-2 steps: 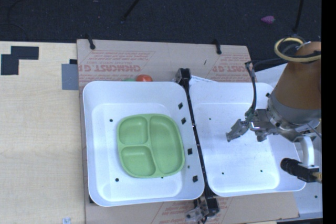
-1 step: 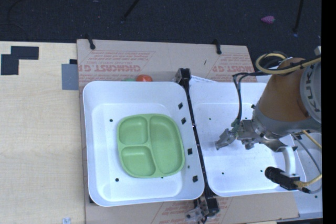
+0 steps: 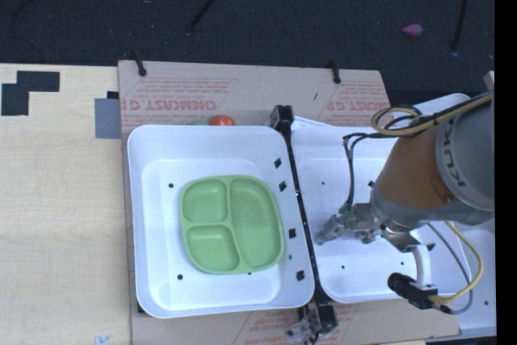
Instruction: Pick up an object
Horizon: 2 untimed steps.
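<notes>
A green divided plate (image 3: 232, 224) lies in the left bin (image 3: 153, 149). The gripper (image 3: 329, 231) hangs over the right bin (image 3: 327, 174). Whether it grasps anything, I cannot tell.

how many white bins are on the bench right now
2. The left bin holds a green divided plate. The right bin sits beside it, with the arm and gripper over it, hiding part of it.

Dark carpet floor (image 3: 266, 4) beyond bench; pale wood tabletop (image 3: 56, 206) left; cables on floor.
</notes>
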Each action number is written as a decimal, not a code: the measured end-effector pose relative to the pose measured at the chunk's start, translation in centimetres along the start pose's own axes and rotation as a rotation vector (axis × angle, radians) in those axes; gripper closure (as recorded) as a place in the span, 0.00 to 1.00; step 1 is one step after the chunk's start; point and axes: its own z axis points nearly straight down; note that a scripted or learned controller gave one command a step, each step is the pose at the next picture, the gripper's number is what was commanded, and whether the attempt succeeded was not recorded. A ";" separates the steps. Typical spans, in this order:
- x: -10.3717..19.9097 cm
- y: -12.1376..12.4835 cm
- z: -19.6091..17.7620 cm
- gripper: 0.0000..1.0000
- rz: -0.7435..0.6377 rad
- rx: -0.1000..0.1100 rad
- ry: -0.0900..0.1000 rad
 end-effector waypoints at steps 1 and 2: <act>-0.2 0.0 -1.3 1.00 0.008 0.000 0.000; -0.4 0.0 -5.4 1.00 0.005 -0.005 -0.001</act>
